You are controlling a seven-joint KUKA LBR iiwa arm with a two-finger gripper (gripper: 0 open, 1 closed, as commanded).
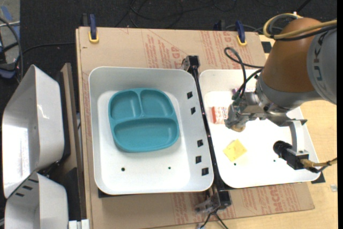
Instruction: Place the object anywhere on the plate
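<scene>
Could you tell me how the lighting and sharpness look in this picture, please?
Camera view: even overhead light, the white bins bright but not blown out; soft shadow under the gripper; teal plate and yellow object fairly sharp; dark floor murky.

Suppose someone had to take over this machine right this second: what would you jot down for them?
Pincer: low over the right white bin, near a small red-and-white packet. Whether it is open or shut cannot be told from this view.
Things: a flat yellow square piece lies on the right bin's floor, below the pincer in the view. The teal divided plastic plate sits in the left white bin.
Done: nothing on the plate yet.
Left: grasp an object, carry it across, set it on the plate.
</scene>
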